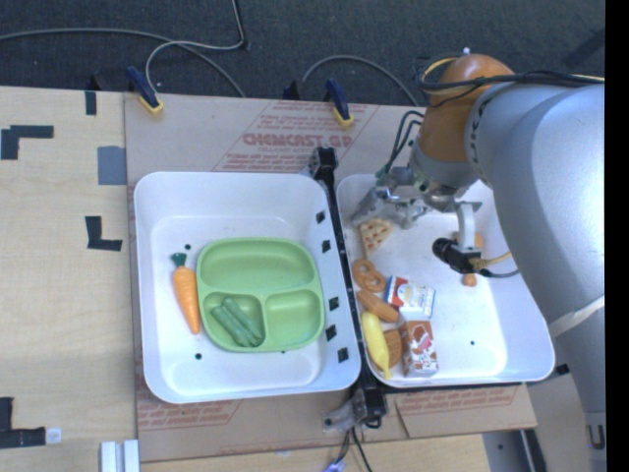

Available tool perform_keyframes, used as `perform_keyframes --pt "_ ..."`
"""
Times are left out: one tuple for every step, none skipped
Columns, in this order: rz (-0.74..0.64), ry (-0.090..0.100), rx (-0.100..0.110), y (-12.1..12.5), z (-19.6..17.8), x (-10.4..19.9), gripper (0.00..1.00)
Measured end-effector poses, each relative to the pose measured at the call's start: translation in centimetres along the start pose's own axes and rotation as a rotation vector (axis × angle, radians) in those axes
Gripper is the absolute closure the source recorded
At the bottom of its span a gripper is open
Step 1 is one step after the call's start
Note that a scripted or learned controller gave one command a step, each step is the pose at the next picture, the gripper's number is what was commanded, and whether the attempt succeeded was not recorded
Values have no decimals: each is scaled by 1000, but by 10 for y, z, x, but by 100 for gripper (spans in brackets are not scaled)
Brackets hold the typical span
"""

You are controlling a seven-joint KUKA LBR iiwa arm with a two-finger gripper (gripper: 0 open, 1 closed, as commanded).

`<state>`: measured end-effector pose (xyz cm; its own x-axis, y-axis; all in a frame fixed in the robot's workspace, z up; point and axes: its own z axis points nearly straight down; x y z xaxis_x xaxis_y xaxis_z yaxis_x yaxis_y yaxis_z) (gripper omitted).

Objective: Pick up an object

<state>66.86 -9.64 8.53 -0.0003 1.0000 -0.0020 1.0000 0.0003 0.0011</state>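
Observation:
My gripper (391, 205) hangs low over the far left corner of the right bin (491, 347), just above a tan cracker-like toy (374, 235). Nothing can be seen in its grasp. Down the bin's left side lie a pretzel (369, 273), a sausage (379, 307), a small white carton (412, 295), a yellow toy (375, 340) and a red-and-white carton (421, 348). The grey arm with its orange band (462, 87) covers the bin's right part.
The left bin (157, 214) holds a green divided plate (295, 264) with green pods (236, 321) in one compartment and a carrot (186, 296) beside it. A black fitting with an orange cable (454, 254) hangs by the wrist. Blue clamps (144, 89) grip the bench's far edge.

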Motion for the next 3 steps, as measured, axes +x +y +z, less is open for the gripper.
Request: perform_keyframes --pt "0 -1 0 -2 0 2 0" --pt "0 0 1 0 0 2 0" --pt "0 0 1 0 0 2 0"
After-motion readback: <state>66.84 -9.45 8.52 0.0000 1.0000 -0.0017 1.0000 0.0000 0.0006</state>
